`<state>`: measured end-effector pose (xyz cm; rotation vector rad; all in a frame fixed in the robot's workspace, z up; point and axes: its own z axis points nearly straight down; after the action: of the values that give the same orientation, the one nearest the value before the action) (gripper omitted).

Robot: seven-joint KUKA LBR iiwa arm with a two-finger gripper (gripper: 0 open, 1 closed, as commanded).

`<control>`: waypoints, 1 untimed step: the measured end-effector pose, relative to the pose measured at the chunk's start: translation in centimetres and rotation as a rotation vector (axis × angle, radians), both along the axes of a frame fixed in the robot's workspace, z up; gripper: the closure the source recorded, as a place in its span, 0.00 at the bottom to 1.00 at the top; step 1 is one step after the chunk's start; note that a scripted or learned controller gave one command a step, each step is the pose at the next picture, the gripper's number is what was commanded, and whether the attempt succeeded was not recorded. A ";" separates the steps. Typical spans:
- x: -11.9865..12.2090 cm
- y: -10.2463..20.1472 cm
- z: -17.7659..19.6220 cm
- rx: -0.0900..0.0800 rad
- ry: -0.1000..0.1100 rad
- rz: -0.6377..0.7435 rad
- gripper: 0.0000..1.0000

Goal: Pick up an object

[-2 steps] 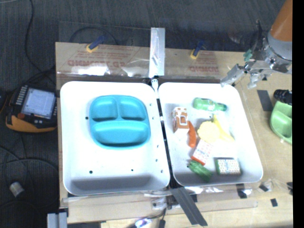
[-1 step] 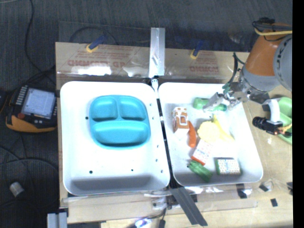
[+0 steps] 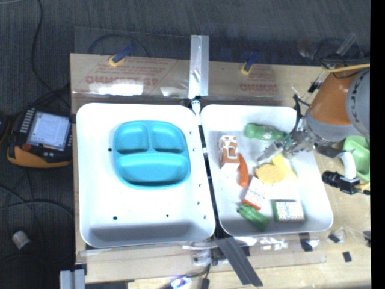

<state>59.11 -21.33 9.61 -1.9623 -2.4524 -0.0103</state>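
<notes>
My gripper [image 3: 281, 147] reaches in from the right, low over the upper middle of the right bin [image 3: 319, 218]. It hangs just above a yellow wedge-shaped block [image 3: 274, 171] and beside a green object [image 3: 258, 130] near the bin's far wall. The same bin also holds a small orange and white box [image 3: 227, 150], an orange carrot-like piece [image 3: 242, 173], a white and red packet [image 3: 257, 193], a dark green piece [image 3: 253, 217] and a green and white box [image 3: 287, 210]. Nothing can be seen held in the gripper.
The left bin [image 3: 96, 221] holds a blue divided plate [image 3: 150, 152]. A metal divider strip [image 3: 199, 65] stands behind the seam between the bins. A device with a screen [image 3: 42, 134] lies on the floor at the left. A light green object [image 3: 358, 152] sits outside the right bin.
</notes>
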 end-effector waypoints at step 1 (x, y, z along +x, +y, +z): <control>0.0 0.1 0.8 0.002 0.000 0.000 1.00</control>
<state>59.12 -21.25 10.43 -1.9612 -2.4511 -0.0126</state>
